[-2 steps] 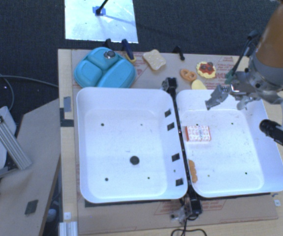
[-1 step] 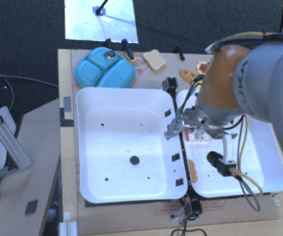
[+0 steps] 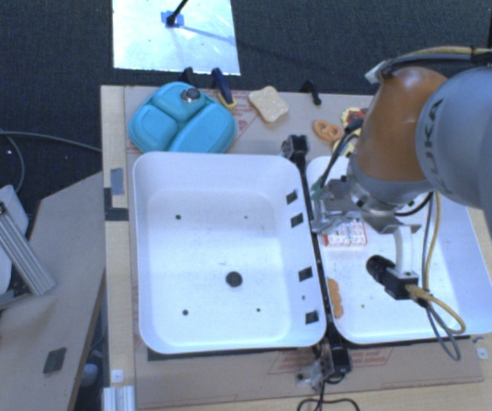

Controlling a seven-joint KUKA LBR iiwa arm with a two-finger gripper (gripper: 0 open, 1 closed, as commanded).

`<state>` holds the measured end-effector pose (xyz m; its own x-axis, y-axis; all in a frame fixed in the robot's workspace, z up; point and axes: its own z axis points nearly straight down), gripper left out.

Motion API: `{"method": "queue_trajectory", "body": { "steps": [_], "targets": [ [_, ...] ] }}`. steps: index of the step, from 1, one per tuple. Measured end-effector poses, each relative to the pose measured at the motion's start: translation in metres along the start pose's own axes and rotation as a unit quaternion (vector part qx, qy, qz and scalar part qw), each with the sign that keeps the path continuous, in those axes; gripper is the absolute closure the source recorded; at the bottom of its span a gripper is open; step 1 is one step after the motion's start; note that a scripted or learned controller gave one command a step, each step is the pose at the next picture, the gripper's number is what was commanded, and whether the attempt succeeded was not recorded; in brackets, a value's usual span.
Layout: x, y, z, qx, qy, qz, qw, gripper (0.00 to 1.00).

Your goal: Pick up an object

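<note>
My arm hangs low over the right bin [image 3: 477, 302], wrist above a small red-and-white packet [image 3: 346, 235] near the divider between the 2 bins. My gripper [image 3: 335, 217] sits at that packet; whether it is apart, together or clamped, I cannot tell, since the wrist hides it. An orange piece [image 3: 334, 298] lies near the bin's left wall. Procedure, as I judge it: centre over the packet, stay off the wall, confirm the object is seated, then lift straight up. The left bin [image 3: 156, 229] holds 1 dark disc [image 3: 234, 278].
</note>
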<state>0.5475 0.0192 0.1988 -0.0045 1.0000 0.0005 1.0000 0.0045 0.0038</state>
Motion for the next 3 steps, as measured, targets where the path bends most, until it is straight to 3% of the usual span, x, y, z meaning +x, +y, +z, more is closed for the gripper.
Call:
{"method": "queue_trajectory", "body": {
  "steps": [1, 2, 3],
  "targets": [
    [-0.068, -0.023, 0.015, 0.002, -0.001, 0.005, 1.0000, 1.00],
    [0.007, -0.032, 0.015, 0.002, 0.001, -0.003, 1.0000, 1.00],
    [-0.048, -0.059, -0.126, -0.007, -0.001, 0.003, 1.0000, 1.00]
  ]
}}
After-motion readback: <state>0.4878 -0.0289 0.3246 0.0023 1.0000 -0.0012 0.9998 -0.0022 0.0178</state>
